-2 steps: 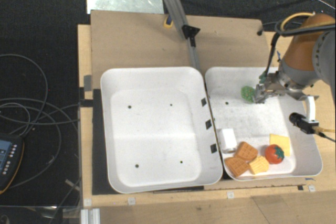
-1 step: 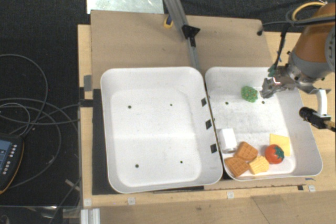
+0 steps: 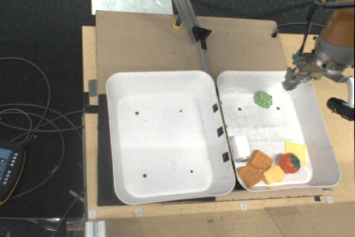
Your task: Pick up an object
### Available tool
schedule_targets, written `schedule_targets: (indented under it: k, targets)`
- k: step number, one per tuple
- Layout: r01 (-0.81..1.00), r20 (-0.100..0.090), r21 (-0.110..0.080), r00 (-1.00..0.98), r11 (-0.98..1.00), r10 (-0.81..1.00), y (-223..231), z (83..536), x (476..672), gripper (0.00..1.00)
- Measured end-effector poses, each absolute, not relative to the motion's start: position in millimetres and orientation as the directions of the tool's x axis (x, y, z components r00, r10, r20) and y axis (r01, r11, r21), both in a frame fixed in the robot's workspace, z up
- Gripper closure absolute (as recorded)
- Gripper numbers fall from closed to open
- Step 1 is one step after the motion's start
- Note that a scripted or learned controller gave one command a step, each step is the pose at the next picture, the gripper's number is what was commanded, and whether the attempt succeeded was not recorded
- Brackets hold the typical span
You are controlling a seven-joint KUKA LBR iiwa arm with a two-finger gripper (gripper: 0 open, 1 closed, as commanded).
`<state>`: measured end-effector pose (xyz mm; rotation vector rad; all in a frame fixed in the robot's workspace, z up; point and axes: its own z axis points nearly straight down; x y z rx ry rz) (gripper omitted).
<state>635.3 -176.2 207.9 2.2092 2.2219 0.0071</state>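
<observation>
Two shallow white plastic bins sit side by side. The right bin holds a small green knobbly ball near its back; a white block, two brown waffle pieces, a yellow wedge and a red tomato cluster along its front. The left bin lies beside it.

Two shallow plastic bins, left and right: plain white, small dark dots on floors. Bumpy round toy near right bin's far edge: green, speckled. Small rectangular block at right bin's left edge: white. Two waffle-shaped toys at near-left corner: orange-brown, grid pattern. Square cracker-like piece at near edge: yellow-orange. Round tomato toy: red, green top. Wedge-shaped piece: pale yellow. Flat bench board: tan cardboard brown. Robot arm: grey, orange band. Metal gripper: grey.
</observation>
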Motion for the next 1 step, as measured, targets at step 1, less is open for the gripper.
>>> schedule_targets:
  k: [1]
  targets:
    - [1.000, -0.002, 0.009, -0.007, 0.007, 1.000, -167.6, 267.1, 633.1, 1.00]
